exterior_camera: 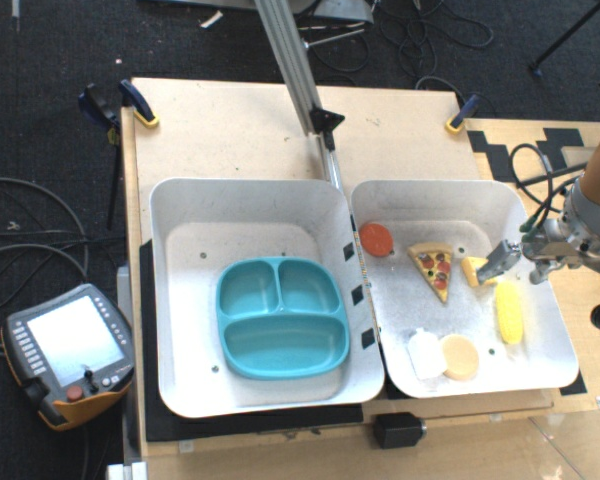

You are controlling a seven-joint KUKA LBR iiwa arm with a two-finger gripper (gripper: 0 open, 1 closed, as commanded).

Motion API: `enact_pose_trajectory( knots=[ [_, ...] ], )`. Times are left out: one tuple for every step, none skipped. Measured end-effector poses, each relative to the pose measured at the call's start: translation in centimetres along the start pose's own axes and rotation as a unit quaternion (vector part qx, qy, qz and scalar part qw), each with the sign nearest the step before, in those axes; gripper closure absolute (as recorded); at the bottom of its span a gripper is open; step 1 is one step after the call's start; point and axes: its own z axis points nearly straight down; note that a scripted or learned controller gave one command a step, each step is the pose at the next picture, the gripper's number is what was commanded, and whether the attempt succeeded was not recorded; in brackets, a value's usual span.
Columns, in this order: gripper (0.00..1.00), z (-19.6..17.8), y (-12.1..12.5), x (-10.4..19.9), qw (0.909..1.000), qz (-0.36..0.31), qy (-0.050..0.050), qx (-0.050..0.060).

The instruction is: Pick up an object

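Observation:
The right bin [540, 208] holds a red round slice [376, 238], a pizza wedge [433, 269], a small yellow block [472, 271], a yellow corn cob [509, 314], a white piece [424, 354] and a tan disc [461, 358]. My gripper [517, 267] reaches in from the right over the bin's right side, above the corn cob. Its fingers stand open, with nothing between them. The left finger [499, 261] is right beside the yellow block.
In the left bin [180, 218] lies a teal divided plate [280, 318]. A metal pole [295, 53] slants down to the wall between the bins. Yellow clamps sit at the bench's far corners, and a teach pendant [68, 353] lies on the floor at the left.

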Motion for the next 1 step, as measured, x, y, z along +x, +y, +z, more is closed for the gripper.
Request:
enact_pose_trajectory(
  knots=[
    [0.0,-0.01,0.0,0.0,1.0,0.001,0.0,0.0]
  ],
)
